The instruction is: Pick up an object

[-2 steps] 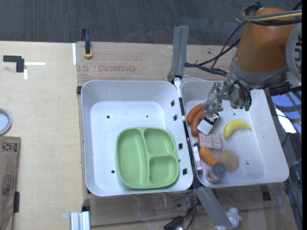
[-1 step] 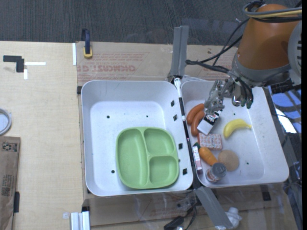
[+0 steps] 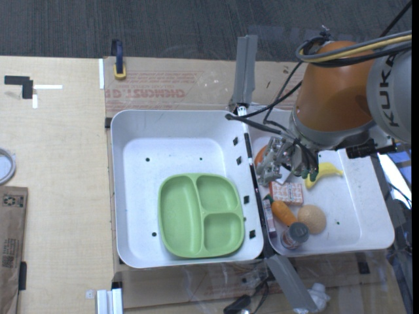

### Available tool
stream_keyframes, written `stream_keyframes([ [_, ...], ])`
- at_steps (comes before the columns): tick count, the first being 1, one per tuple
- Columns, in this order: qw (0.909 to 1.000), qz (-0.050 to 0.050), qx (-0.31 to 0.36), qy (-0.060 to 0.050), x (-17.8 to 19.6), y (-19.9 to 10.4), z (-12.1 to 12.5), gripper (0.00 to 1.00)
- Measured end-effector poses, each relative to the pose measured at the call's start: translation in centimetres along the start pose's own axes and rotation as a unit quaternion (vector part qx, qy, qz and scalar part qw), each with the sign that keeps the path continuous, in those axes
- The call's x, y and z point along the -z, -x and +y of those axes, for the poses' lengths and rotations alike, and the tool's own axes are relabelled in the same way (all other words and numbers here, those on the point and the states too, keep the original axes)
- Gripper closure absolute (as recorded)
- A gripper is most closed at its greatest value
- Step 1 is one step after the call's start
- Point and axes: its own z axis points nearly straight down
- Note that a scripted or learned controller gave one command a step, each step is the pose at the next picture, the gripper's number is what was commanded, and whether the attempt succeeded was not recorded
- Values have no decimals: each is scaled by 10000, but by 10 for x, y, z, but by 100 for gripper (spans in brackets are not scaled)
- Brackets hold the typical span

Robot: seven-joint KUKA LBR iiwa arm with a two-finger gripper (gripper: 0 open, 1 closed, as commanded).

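Over the right bin [image 3: 366,231], the arm [image 3: 340,90] reaches in from the right, and its grey and orange body covers most of that bin's far half. The gripper [image 3: 281,165] hangs below the orange band, close to the bin's left wall. It appears as a tangle of metal parts and cables, so whether it is wide, narrow or holding anything cannot be determined.

Objects in the right bin:
- A banana [image 3: 324,173] lies just right of the gripper. One end is hidden under the wrist.
- A red and white box [image 3: 288,193] sits just below the gripper. Its printing is too small to read.
- A carrot [image 3: 283,212] lies against the near side of the box.
- A tan, rounded item [image 3: 312,219] rests beside the carrot. Its identity is unclear.
- A small round can [image 3: 296,234] stands near the front wall, touching the carrot's lower end.
- An orange-red item [image 3: 261,154] shows partly behind the gripper, mostly hidden.

The left bin [image 3: 131,175] holds a green divided plate [image 3: 201,214] with three compartments, set toward the front right corner.

On the bench at far left, a roll of tape [image 3: 5,167] and a brown cardboard piece [image 3: 12,234] are cut off by the edge.
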Motion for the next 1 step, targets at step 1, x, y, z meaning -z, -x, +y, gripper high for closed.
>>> stream_keyframes([
  [1, 9932, 10, -1167, -7, -12, -72, 19, 100],
])
